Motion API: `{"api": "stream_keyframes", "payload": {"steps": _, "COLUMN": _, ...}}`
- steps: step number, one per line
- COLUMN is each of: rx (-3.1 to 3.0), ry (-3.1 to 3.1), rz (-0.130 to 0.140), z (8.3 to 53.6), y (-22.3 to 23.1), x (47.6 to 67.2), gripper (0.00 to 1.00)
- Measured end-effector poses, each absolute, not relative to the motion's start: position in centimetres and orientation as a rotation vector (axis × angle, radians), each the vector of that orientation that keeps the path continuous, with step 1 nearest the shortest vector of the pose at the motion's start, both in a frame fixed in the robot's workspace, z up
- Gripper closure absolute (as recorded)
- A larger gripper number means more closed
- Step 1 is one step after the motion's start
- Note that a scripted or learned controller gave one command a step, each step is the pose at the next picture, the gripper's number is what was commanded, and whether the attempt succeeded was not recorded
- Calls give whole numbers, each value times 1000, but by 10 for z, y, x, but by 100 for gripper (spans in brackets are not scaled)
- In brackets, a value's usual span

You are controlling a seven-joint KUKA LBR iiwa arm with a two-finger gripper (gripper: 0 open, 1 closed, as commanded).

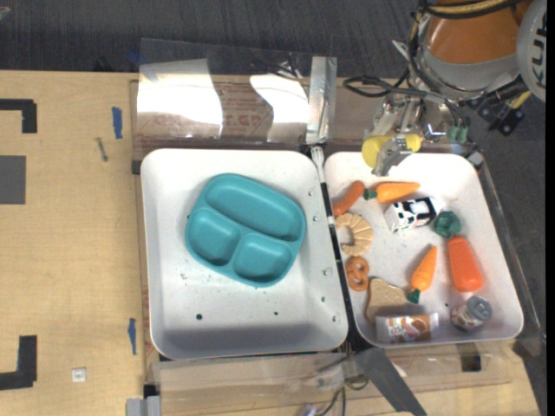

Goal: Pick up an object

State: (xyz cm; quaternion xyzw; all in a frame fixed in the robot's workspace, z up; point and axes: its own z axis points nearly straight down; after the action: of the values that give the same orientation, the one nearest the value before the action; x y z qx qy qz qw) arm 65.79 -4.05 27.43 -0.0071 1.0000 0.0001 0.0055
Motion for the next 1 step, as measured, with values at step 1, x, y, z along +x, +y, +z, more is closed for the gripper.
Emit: {"api": "stream_keyframes", "payload": {"steps": 1, "rx": 33, "ry": 3139, "rz": 3, "z": 246, "y": -22, "x": 667, "gripper": 100}}
